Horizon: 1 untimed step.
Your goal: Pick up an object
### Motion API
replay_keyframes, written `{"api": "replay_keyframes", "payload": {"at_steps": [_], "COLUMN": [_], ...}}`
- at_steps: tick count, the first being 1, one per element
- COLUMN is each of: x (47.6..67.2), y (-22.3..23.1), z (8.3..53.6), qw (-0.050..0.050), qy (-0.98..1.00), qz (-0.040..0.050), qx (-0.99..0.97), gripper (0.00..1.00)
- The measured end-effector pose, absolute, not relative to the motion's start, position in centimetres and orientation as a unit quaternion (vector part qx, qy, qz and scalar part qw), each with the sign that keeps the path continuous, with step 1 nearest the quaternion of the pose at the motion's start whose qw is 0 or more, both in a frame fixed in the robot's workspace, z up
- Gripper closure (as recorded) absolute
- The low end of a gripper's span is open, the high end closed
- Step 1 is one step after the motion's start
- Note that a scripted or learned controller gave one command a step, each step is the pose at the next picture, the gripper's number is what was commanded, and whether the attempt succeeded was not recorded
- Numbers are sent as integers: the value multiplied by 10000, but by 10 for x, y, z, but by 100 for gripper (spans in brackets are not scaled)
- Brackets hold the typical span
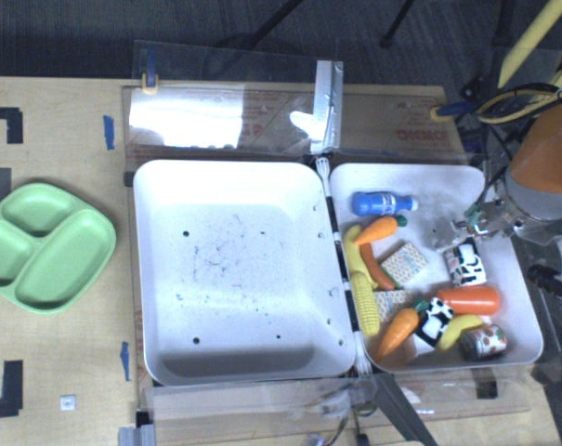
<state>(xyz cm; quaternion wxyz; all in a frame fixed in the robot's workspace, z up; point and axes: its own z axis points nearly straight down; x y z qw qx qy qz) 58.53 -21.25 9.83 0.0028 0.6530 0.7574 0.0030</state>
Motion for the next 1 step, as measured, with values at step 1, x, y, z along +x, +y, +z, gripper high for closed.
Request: {"api": "replay_keyframes", "payload": {"at_steps": [1], "x": [586], "y": [-101], "z": [181], "qw": [10], "qy": [8063], "qz": [5], "qx": [5915], "gripper": [100]}}
